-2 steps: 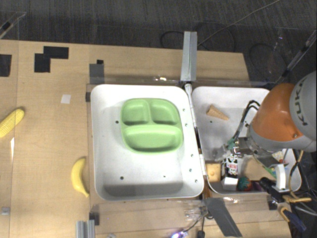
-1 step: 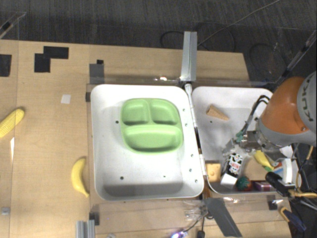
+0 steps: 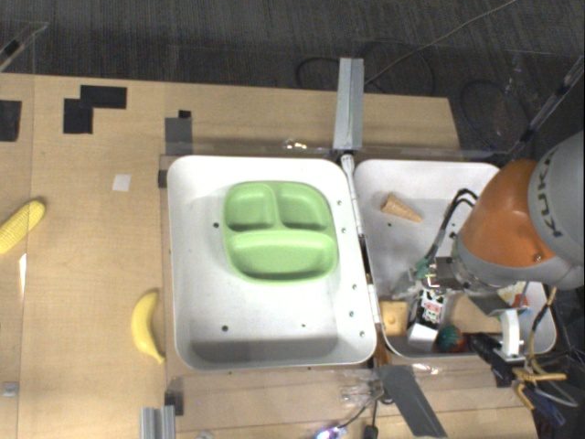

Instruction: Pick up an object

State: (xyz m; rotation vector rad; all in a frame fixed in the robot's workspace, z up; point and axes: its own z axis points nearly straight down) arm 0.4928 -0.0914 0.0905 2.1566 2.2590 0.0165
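Arm low over the right bin's near edge

On the surface (image 3: 82,273) lay a corn cob (image 3: 20,226) and banana (image 3: 147,326); the left bin (image 3: 187,337) held a green divided tray (image 3: 278,230) with open margins; the right bin (image 3: 475,168) held a tan wedge (image 3: 401,208), a tan block (image 3: 394,317), and the gripper (image 3: 428,314), crowded against the near rim, fingers' spread unclear.

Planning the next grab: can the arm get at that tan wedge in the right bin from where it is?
Probably yes. The tan wedge lies alone on bare floor in the right bin, near its far wall, with nothing on or against it. The arm hangs over the same bin, nearer the front.
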